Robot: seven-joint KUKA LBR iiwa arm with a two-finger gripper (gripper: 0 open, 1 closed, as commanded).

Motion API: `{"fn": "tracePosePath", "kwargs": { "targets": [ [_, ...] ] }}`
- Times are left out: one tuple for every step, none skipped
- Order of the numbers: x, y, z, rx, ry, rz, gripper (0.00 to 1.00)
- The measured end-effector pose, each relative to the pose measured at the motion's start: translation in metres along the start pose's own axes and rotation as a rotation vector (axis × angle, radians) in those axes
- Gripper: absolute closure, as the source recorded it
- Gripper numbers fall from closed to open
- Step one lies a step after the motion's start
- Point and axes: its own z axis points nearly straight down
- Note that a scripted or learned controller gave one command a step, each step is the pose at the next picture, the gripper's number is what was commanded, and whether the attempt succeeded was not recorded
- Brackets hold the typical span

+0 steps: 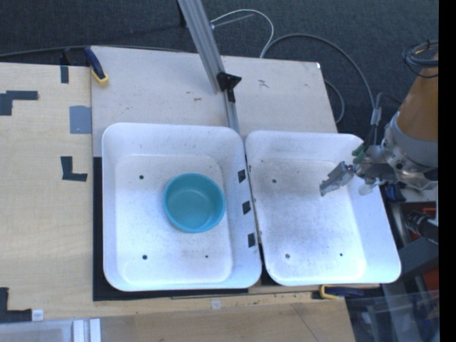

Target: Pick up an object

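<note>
Hovering over the right bin (370, 255), the gripper (333, 182), jaw state indiscernible, sits well right of the blue bowl (194, 202) in the left bin (114, 212).

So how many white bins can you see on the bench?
2. The left white bin has a blue bowl sitting in it. The right white bin sits beside it, touching along the middle, and the gripper is over it.
</note>
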Motion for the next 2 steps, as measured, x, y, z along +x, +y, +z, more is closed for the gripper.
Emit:
{"fn": "tracePosePath", "kwargs": {
  "targets": [
    [0.0, 0.0, 0.0, 0.0, 0.0, 0.0, 0.0],
    [0.004, -0.007, 0.061, 0.007, 0.001, 0.002, 0.0]
  ]
}}
